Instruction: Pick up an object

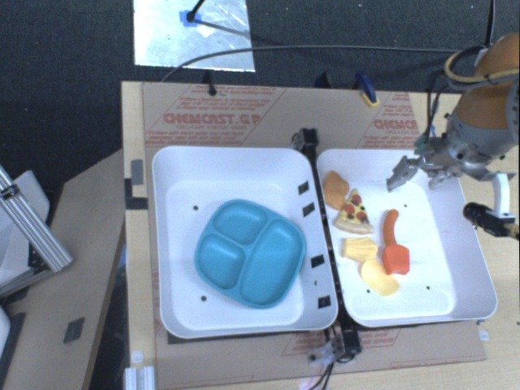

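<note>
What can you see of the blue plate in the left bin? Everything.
The blue divided plate is light blue, plastic-looking, with rounded corners and raised ridges splitting it into three compartments: one large on the right and two smaller on the left. It lies flat and upright on the floor of the left bin, roughly centred and rotated slightly relative to the bin's walls. Nothing lies in it, and it touches just the bin.

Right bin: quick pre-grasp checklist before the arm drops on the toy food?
1. Gripper is over the right bin, above its far edge: ok.
2. Nothing between the fingers: ok, none seen.
3. Fingers spread for a grasp: ok, they look apart.
4. Gripper is above a target: not ok, the pizza slice and sausage lie nearer the camera.
5. Targets are separated: not ok, the cheese wedge, orange block and neighbours are clustered.
6. Blue tray is out of the path, in the left bin: ok.
</note>
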`<state>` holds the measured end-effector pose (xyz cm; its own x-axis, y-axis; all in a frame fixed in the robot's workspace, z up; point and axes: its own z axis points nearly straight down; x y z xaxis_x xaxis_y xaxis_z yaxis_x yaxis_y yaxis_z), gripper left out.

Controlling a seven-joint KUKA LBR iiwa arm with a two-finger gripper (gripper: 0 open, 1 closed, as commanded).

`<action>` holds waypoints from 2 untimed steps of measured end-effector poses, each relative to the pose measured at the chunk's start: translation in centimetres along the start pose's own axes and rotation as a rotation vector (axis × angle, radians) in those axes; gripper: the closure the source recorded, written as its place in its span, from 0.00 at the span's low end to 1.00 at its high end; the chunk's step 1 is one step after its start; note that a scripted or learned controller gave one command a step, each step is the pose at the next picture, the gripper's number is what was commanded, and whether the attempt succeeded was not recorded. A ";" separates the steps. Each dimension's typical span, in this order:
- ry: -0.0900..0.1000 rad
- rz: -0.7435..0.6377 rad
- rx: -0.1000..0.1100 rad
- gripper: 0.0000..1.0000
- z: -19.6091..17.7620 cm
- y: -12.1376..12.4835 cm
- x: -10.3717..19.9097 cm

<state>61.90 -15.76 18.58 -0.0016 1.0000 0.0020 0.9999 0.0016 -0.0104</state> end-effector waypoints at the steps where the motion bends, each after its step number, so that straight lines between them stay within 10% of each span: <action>1: -0.002 -0.002 -0.012 0.00 -0.7 0.3 0.0; 2: -0.002 -0.005 -0.009 0.00 5.3 0.9 0.3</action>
<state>62.79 -15.40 13.25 -0.0068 1.0000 0.0001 1.0000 0.0068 -0.0017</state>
